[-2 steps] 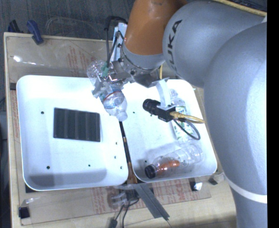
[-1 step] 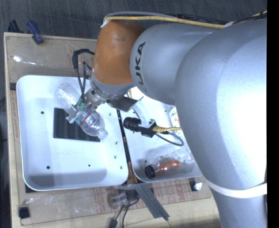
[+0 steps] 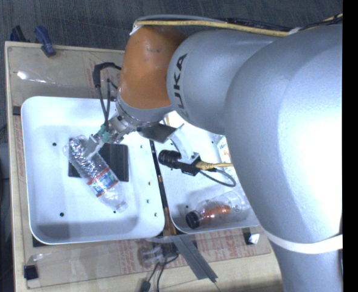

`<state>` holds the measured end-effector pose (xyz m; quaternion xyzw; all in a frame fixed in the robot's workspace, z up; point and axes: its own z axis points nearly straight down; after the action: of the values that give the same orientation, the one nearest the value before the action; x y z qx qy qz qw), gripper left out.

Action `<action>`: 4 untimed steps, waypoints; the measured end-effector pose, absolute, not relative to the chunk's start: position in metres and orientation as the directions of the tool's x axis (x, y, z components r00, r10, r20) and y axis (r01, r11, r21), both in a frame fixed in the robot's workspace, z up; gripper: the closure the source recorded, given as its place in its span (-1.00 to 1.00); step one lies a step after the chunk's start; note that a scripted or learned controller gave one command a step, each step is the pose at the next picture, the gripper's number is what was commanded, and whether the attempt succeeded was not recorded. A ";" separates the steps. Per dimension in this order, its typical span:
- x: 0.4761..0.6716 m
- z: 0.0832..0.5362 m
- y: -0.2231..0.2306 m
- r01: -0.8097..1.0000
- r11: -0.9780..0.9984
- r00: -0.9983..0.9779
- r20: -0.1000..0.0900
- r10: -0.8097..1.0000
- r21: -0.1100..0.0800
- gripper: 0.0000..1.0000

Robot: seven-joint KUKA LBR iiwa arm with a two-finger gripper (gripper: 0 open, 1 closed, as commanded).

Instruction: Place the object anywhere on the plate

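**Gripper low over the left bin, at the bottle's upper end**

The gripper (image 3: 100,137) sits low in the left bin (image 3: 39,117), right at the upper-left end of a crushed clear plastic bottle (image 3: 95,172). From this angle I cannot tell how the gripper is set, nor whether it has the bottle.

The bottle lies on its side, long axis on a diagonal from upper left to lower right. Its crumpled end is toward the gripper; which end carries the cap I cannot make out. A label band wraps its middle. It lies across a dark flat plate (image 3: 119,162), covering that plate's left part, with its lower end past the plate on the white floor of the bin.

In the right bin (image 3: 180,224) I see 1 more bottle (image 3: 212,213), amber-tinted with a dark cap pointing left, lying near the front wall. The arm (image 3: 252,84) covers most of that bin.
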<state>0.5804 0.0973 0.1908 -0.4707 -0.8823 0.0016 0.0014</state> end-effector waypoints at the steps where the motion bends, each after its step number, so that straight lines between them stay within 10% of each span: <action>1: 0.611 0.237 0.073 0.831 0.556 -0.556 0.000 0.831 -0.001 -1.00; 2: 0.516 0.190 0.092 0.934 0.357 -0.357 0.000 0.934 -0.005 -1.00; 3: 0.593 0.152 0.120 0.834 0.551 -0.551 0.000 0.834 -0.002 -1.00; 4: 0.594 0.163 0.121 0.833 0.554 -0.554 -0.001 0.833 0.000 1.00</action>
<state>0.5938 0.1206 0.1632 -0.4724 -0.8814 0.0003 -0.0003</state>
